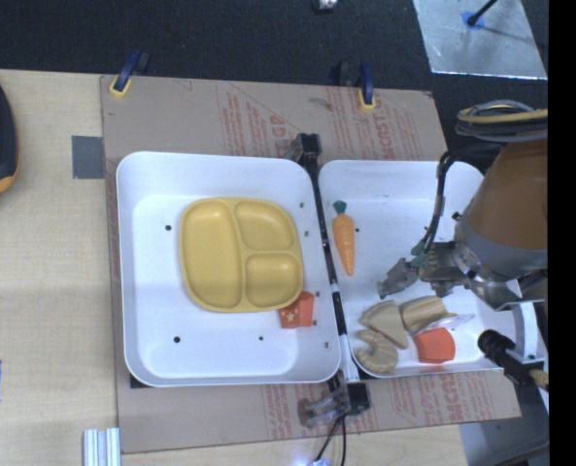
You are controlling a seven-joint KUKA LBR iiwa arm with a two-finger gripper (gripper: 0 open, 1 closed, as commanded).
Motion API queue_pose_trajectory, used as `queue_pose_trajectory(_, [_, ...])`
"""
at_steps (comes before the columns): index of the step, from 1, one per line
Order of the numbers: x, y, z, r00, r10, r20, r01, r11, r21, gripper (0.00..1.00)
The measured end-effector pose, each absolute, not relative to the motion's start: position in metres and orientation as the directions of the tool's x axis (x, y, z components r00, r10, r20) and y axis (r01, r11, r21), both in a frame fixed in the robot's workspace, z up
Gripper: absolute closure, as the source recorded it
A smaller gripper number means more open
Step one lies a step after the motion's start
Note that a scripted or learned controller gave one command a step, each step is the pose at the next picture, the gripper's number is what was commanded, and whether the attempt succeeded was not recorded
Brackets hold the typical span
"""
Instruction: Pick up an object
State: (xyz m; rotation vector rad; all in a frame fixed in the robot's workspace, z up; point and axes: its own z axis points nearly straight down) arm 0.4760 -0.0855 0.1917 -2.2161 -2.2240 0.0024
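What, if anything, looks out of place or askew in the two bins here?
One thing: the small red block in the left bin sits tilted, wedged against the yellow divided plate and the bin's right wall. The carrot lies flat in the right bin; the beige and orange pieces crowd its near corner.

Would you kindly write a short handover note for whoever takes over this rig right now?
Pincer: low inside the right white bin, above the tan bread-like pieces, with nothing seen between its fingers; open or shut cannot be told.
Things: orange toy carrot with green top lies near that bin's left wall; an orange-red block sits at its near edge. The left white bin holds a yellow divided plate and a small red block beside it.
Done: nothing lifted.
Left: grasp one object and raise it.
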Motion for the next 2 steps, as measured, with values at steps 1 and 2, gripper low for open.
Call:
queue_pose_trajectory(1, [0.477,-0.096,0.089,-0.005,1.000,-0.003,1.000,0.005,0.000,0.00])
queue_pose_trajectory(2, [0.499,-0.109,0.094,-0.004,1.000,-0.001,1.000,0.004,0.003,0.00])
